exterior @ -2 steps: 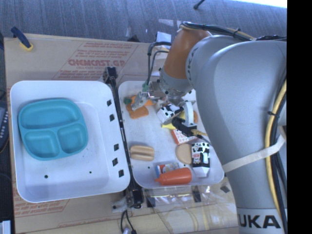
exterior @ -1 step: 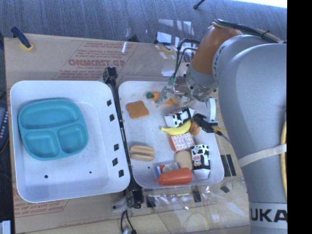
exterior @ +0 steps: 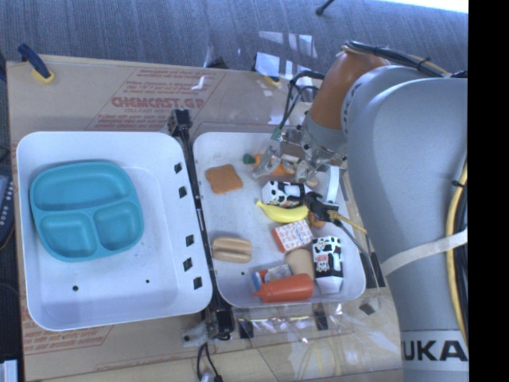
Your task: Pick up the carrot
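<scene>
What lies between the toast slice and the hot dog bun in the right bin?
In the camera view, bare white bin floor separates the toast slice from the hot dog bun; nothing lies between them.

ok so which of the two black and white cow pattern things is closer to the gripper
The cow toy just above the banana, below the gripper. The cow carton sits far lower, by the bin's front corner.

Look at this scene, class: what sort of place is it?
Probably a robot lab bench, not a kitchen: a grey arm reaches over two white bins, one bearing toy food such as a banana, on a cardboard-covered bench.
</scene>
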`<action>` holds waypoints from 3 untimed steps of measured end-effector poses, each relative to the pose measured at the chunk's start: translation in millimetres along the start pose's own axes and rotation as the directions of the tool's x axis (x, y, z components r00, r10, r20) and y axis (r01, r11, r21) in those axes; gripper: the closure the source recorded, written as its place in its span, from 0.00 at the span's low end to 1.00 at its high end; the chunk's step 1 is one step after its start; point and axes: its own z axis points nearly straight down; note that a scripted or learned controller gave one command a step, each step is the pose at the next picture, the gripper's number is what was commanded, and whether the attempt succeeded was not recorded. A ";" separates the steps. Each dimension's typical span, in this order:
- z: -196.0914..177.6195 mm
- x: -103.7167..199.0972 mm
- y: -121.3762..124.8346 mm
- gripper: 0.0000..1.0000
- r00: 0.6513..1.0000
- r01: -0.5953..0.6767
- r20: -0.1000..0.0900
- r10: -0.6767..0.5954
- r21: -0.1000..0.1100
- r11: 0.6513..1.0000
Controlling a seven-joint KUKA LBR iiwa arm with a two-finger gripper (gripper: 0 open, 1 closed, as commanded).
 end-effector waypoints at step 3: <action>1.9 8.2 -5.5 0.00 0.951 -0.310 0.006 0.310 0.007 0.951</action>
